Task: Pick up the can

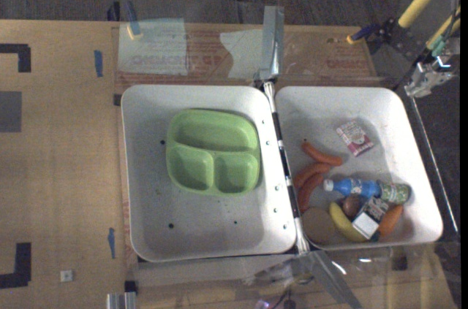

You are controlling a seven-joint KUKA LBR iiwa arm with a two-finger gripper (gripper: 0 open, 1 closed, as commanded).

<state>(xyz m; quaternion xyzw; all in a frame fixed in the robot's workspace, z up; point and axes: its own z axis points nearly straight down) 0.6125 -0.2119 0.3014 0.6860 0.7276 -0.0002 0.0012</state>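
Can: I take it to be the dark rounded thing (pixel 352 206) in the right bin (pixel 417 154), near the bin's front edge. It is half buried in the pile, so I cannot be sure of it.
Touching neighbours: a banana (pixel 344 222) curls along its front, a blue-capped bottle (pixel 365 188) lies just behind it, and a black-and-white carton (pixel 373 217) leans at its right.
Further out: an orange piece (pixel 391 218) lies beyond the carton, a tan round thing (pixel 318 225) is in the front-left corner, orange-red sausage shapes (pixel 314 169) run along the left wall, and a small pink box (pixel 355 136) sits alone toward the back.
Left bin: a green divided plate (pixel 213 152) lies toward its back.
Hand: what I read as the hand (pixel 430 75) hangs outside the right bin's back-right corner, well apart from the can. I cannot tell whether it is apart or together, and I see nothing in it.
Done: nothing that I can see; the can lies in the pile, not lifted.
Left: my judgement is the whole job, meaning reach across the bin, come down on the can among its neighbours, grip it and lift it.
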